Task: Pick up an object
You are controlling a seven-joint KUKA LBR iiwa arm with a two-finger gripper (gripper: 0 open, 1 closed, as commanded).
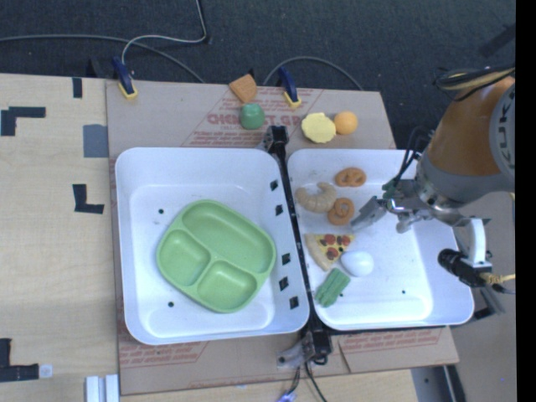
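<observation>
Two shallow white plastic bins side by side on a cardboard sheet: left bin (134, 249) and right bin (419, 291).

In the left bin, one light-green three-compartment plate (216, 255), lying flat near the middle.

In the right bin, six small toy foods, all crowded toward the left half:
- one brown pretzel-shaped piece (350, 177), nearest the far wall;
- one pale tan croissant-like piece (316, 198), just beside the divider;
- one brown ring-shaped doughnut (340, 211), touching or nearly touching the croissant-like piece;
- one pizza slice with red dots (328, 247), below the doughnut;
- one white egg-shaped piece (358, 264), touching the pizza slice's lower right edge;
- one green ribbed vegetable-like piece (332, 287), near the front wall, tilted.

Beyond the bins, on the cardboard: one orange wedge-shaped block (244, 87), one green rounded piece (251, 117), one yellow lemon-like piece (318, 127) and one small orange ball (345, 123), the last two just beside each other. Two blue-and-yellow clamps (125, 79) at the cardboard's far edge, cables across the dark floor behind.

Grey two-finger gripper (374, 212) low over the right bin, reaching in from the right, pointing toward the doughnut, tip just beside it and the pretzel-shaped piece not far off. Nothing seen between the fingers; how far open, impossible to tell at this angle. Grey and orange arm (469, 141) covering part of the bin's right wall.
</observation>
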